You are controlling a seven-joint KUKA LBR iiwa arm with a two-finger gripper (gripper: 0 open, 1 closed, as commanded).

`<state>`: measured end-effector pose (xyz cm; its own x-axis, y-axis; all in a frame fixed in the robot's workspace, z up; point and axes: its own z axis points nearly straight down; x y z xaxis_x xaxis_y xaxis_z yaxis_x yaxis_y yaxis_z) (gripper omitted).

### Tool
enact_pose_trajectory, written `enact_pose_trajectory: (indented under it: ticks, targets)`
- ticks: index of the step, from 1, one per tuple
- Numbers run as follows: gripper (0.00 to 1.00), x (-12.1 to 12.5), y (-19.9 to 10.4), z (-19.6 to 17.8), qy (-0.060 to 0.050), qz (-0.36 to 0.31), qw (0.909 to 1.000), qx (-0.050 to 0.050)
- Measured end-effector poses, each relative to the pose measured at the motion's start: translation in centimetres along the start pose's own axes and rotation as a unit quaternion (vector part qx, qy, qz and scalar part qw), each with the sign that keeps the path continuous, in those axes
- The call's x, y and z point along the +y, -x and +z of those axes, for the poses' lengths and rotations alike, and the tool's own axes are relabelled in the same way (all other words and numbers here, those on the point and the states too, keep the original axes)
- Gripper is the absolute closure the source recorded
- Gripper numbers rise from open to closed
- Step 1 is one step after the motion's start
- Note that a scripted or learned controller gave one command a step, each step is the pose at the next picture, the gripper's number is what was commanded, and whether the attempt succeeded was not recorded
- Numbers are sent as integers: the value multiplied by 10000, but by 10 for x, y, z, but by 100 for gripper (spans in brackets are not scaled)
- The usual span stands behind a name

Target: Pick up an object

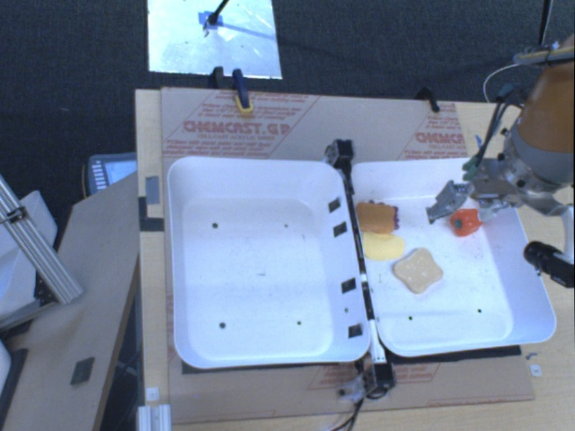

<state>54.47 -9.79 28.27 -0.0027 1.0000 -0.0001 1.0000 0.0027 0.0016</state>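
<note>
In the right bin (503, 330) lie a brown and orange toy food piece (377, 215), a flat yellow piece (384, 247) just in front of it, and a tan toast-shaped slice (418, 270). A small red and orange object (464, 224) sits at the bin's far right. My gripper (467, 207) hangs right over this red object, open, with one grey finger (443, 202) to its left and the other to its right. The red object rests on the bin floor just below the fingertips. Nothing is held.
The left bin (260, 268) stands beside the right one, with black clips (349, 285) along the shared rim. A black part (550, 262) juts in at the right bin's right edge. The arm's orange band (550, 115) rises above the wrist.
</note>
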Motion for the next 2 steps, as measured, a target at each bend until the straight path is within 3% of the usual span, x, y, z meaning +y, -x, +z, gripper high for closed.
enact_pose_trajectory:
  ticks: [1, 2]
  targets:
    - [100, 1, 0, -11, 13, -11, 10000, 0]
    - [100, 2, -77, -50, 27, -50, 10000, 13]
